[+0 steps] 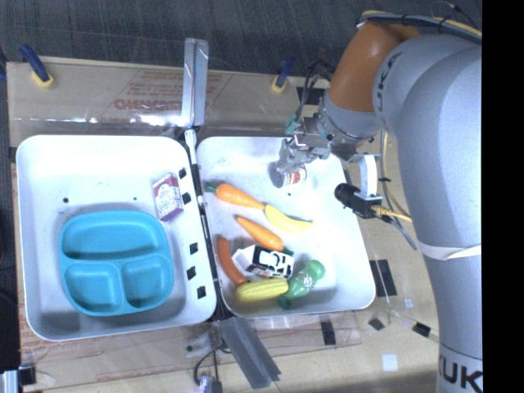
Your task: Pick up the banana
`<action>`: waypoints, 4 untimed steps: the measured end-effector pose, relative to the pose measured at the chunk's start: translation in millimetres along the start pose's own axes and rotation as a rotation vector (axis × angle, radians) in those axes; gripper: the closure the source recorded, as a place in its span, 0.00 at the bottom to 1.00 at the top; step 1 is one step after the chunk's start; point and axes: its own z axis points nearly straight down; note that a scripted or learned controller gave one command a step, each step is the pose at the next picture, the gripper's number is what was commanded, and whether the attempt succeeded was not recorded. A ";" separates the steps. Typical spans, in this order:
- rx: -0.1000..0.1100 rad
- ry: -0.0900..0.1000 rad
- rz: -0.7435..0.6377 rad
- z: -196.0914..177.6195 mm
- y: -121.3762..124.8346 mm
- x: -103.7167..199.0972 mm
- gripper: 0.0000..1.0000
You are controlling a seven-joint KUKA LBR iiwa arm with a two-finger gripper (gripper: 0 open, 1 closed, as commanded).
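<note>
- Since the task thing sits in the right bin, left bin (33, 219) is just clutter: blue divided tray (117, 262) lies flat in the middle, small purple-white carton (167, 196) just beside its upper right corner, near the divider wall.
- Right bin (352, 285) has the food pile, most of it toward the near-left side.
- Upper carrot (240, 196) lies slanted near the divider; its tip meets the banana.
- Second carrot (259, 232) just below that; a third orange piece (228, 260) runs along the left wall.
- Black-white box (272, 260) sits on the pile, corn cob (262, 290) under it, green veg (304, 280) to the right.
- Banana (286, 218): mid-bin, lying flat, touching upper carrot's end, otherwise free on its right side, so approach from the right/top looks easiest imo.
- Gripper (288, 170) hangs over the bin's far part, above and apart from banana, nothing seen betw its tips. Can't tell if tips are spread or pressed together; blurred.
- Arm (426, 137) comes in from the right; grasp not yet made.
</note>
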 end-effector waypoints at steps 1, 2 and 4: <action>0.000 0.000 0.000 0.2 -0.1 0.2 0.00; -0.001 -0.001 -0.068 100.9 -42.9 -18.5 0.00; -0.002 0.000 -0.226 40.9 -60.6 -41.4 1.00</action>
